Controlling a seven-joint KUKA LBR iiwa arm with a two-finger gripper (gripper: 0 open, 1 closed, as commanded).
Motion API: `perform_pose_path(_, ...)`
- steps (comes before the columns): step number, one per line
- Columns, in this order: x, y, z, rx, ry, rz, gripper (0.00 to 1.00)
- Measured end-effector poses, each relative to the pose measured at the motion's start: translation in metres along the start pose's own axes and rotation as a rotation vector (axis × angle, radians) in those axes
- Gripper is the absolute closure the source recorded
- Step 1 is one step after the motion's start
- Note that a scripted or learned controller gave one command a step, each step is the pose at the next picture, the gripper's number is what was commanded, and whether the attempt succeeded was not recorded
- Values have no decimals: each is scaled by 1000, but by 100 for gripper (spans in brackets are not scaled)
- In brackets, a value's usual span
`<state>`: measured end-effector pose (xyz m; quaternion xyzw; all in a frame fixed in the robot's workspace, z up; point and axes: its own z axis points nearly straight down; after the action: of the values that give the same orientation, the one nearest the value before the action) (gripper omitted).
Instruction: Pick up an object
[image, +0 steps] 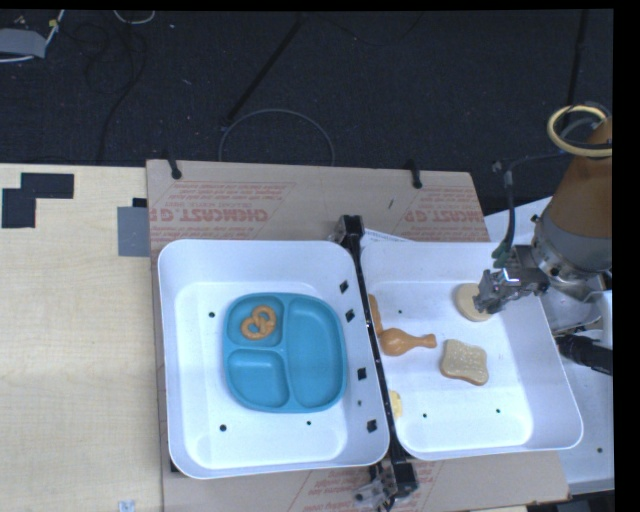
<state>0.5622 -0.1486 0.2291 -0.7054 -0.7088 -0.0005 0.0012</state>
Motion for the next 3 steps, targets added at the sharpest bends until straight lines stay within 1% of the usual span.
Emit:
perform_pose_path(1, 46, 7, -7, 0, 0, 0, 100)
perform_pose_path(2, 97, 7, -12, 1, 0, 0, 100)
perform_pose_path(3, 160, 13, -5, 3, 0, 0, 100)
